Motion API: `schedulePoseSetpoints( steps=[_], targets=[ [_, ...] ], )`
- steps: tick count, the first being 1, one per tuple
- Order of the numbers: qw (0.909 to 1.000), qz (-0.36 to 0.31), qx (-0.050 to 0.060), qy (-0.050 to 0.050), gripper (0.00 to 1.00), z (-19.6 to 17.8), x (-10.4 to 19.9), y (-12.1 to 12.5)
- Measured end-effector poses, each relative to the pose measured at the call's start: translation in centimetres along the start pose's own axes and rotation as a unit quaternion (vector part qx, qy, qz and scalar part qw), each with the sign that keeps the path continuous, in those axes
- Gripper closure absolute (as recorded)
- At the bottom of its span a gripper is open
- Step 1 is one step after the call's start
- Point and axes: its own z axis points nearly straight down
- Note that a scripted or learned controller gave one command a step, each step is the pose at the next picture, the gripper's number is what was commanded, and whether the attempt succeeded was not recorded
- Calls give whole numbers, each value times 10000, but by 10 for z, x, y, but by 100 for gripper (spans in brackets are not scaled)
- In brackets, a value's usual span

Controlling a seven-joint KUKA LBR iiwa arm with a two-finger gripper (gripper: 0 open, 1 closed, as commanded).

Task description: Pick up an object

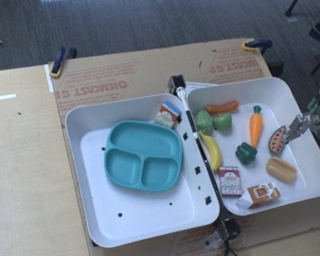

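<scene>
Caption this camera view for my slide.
Metal claw beside the watermelon slice toy in the right white bin; teal divided plastic plate left.

Cardboard sheet (139, 73) under bins, yellow-blue clamps (58, 61), grey carpet (130, 14)

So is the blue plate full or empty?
Empty. The blue plate lies flat in the left bin, and all three of its sections show only bare blue.
</scene>
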Motion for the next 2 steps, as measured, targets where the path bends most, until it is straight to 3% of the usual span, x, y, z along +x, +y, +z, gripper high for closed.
schedulePoseSetpoints(
  steps=[1, 2],
  targets=[
    [10000, 7, 0, 0, 0, 54, 28, 47],
    [10000, 0, 0, 0, 0, 147, 31, 93]
  ],
)
